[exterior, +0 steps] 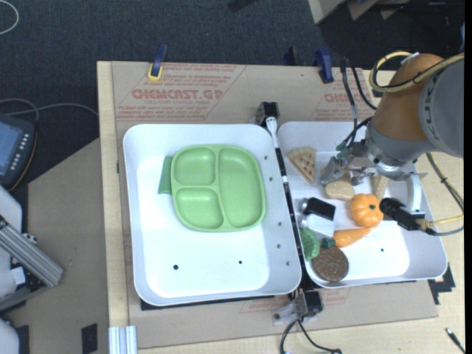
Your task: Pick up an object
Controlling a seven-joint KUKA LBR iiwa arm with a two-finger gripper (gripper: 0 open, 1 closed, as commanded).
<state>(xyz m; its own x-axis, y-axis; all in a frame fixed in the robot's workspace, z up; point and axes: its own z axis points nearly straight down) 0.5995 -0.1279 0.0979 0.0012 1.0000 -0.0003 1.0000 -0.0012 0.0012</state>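
Two white bins sit side by side on the desk point(199, 87). The left bin point(147, 220) holds a green divided plate point(217, 186) lying flat, toward the bin's far half.

The right bin point(413, 253) holds the small items, crowded along its left and middle: a tan wedge like a slice of toast point(303, 161) at the far left; a pale oval piece point(340, 191) nearer the centre; a small orange pumpkin point(366, 209) just beside it; a carrot point(351, 236) lying flat below the pumpkin; a black-and-white block point(319, 209); a green piece point(310, 243); a brown round disc point(330, 264) at the near edge.

The arm point(409, 116) reaches in from the right. The gripper point(346, 169) hangs low over the right bin, just above the pale oval piece. Fingers are too dark and foreshortened; cannot tell whether apart or together. Nothing is visibly held.
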